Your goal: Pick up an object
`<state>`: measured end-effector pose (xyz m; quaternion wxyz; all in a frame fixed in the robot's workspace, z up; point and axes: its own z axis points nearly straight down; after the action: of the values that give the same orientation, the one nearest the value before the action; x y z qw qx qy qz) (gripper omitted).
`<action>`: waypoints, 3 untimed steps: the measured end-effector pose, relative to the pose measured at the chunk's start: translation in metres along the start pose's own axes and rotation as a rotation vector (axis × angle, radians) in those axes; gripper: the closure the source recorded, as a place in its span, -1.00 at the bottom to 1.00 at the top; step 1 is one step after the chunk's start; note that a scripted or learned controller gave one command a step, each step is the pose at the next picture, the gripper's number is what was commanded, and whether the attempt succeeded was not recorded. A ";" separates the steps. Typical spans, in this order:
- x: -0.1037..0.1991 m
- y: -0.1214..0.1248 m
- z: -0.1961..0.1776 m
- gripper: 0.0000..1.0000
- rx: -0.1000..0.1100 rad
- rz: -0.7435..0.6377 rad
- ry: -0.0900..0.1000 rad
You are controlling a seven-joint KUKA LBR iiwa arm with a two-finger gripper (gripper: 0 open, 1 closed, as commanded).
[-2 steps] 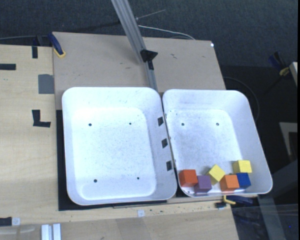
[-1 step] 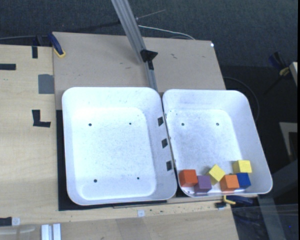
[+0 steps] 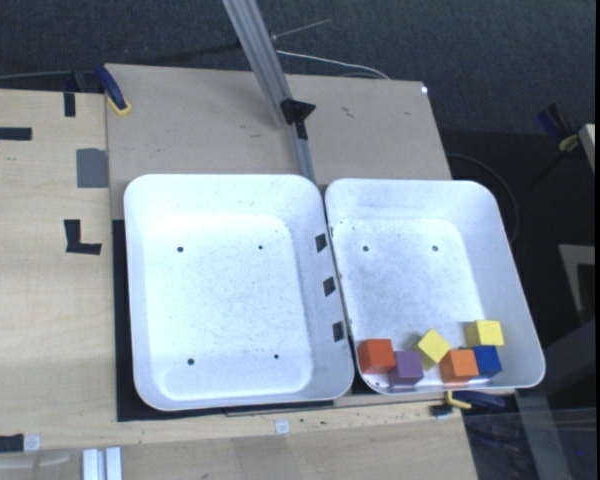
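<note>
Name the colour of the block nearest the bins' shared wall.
Orange block, seen in the camera view.

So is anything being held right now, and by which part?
Nothing is visibly held: all six small coloured blocks, including the orange cube and blue cube, lie in the right white bin.

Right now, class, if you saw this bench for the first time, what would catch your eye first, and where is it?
The cluster of coloured blocks in the near corner of the right bin: an orange block, a purple block, two yellow blocks, another orange one and a blue block. Beside it lies the left bin. A grey metal pole slants over the bench behind them.
</note>
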<state>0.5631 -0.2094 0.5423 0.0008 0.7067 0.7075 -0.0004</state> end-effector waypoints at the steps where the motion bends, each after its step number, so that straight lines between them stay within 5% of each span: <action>1: 0.000 -0.004 0.000 1.00 0.001 0.000 0.002; 3: 0.000 -0.002 0.000 1.00 0.001 0.000 0.002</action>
<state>0.5608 -0.2091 0.5425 -0.0002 0.7068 0.7074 -0.0002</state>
